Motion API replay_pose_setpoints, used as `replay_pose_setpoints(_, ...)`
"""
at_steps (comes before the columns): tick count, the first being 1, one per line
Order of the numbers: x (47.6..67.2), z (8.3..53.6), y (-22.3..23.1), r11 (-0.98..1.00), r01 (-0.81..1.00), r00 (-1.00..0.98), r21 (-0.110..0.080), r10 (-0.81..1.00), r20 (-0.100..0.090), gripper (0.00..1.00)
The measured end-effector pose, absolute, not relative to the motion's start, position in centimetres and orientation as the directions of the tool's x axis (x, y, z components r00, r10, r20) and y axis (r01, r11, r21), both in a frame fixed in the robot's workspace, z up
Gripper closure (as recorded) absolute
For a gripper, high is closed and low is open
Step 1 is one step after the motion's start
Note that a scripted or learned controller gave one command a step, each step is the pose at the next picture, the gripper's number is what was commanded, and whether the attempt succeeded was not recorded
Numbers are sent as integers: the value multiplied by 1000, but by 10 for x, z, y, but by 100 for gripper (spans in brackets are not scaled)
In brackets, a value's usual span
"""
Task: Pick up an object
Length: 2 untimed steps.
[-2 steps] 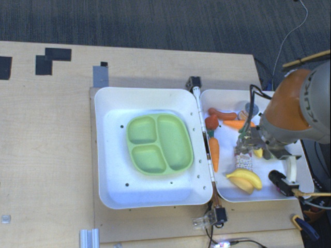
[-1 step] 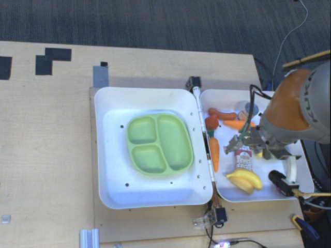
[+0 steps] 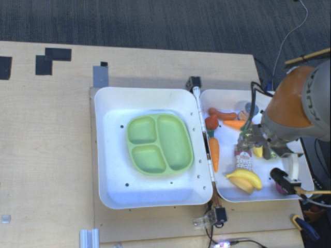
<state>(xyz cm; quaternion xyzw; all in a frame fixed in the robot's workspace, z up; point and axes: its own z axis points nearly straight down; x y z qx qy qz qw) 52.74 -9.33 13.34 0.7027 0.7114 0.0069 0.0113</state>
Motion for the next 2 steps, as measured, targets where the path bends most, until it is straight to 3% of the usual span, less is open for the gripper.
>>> replay_pose_setpoints(1,586,241,-131,5,1000,-5,6,1000,-1,100)
replay_pose_setpoints(2,586,240,-131,6,1000,-6,3,1000,-1,0)
